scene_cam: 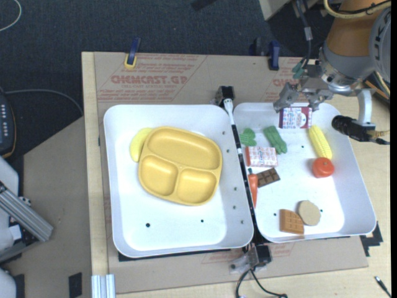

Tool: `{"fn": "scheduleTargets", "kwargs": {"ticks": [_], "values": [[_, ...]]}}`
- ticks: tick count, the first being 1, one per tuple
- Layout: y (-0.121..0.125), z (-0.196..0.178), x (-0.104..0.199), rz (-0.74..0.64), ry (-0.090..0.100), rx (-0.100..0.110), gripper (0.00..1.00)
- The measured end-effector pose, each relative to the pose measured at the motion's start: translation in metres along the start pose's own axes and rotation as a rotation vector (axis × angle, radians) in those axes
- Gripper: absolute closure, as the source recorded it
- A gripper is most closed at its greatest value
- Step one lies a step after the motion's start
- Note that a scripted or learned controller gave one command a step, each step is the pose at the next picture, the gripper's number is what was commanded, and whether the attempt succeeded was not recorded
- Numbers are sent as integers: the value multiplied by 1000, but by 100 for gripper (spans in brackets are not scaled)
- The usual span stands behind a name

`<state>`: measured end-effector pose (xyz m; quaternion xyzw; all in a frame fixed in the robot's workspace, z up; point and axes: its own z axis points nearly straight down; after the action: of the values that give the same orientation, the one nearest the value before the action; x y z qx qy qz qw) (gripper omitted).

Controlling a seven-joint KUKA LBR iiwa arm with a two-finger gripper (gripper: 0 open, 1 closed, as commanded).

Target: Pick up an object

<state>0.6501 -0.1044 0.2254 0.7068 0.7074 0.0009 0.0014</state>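
My gripper hangs over the far end of the right bin. A small white and maroon carton sits directly beneath it, touching or nearly touching it. Whether the carton is gripped or just lies on the bin floor is unclear from this angle. Near the carton lie a yellow corn cob, a red tomato and two green pieces.
The right bin also holds a pink and white packet, a brown chocolate piece, an orange carrot, a square cracker and a round cookie. The left bin holds a yellow divided plate over a yellow banana.
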Motion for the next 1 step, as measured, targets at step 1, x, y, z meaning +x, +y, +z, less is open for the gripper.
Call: {"fn": "scheduleTargets", "kwargs": {"ticks": [1], "values": [[-46,9,14,2,2,8,100]]}}
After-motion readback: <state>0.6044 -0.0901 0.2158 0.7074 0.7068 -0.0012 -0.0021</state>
